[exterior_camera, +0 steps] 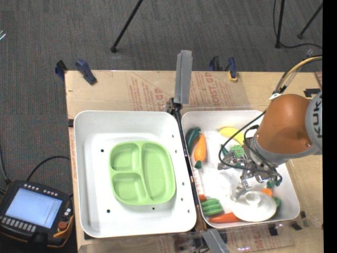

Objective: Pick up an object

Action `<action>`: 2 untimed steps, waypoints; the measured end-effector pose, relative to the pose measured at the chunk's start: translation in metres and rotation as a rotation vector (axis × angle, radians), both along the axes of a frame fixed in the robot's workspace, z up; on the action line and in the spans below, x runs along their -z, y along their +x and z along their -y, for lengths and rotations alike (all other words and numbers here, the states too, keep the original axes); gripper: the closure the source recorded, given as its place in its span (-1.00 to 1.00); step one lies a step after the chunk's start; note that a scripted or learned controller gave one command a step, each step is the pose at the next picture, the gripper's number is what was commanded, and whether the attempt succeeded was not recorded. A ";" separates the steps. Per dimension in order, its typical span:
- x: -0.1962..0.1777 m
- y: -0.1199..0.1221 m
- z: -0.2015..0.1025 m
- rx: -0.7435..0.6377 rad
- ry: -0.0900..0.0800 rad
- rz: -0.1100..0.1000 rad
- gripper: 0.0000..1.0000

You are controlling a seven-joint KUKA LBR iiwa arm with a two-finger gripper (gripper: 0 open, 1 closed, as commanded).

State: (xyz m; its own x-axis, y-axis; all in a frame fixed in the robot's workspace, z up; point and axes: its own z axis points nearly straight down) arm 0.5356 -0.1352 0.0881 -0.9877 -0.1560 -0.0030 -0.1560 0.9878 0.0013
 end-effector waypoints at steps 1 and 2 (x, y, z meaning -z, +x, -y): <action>-0.002 0.051 -0.053 -0.113 -0.004 -0.001 -1.00; 0.001 0.036 -0.023 -0.053 0.000 -0.003 -1.00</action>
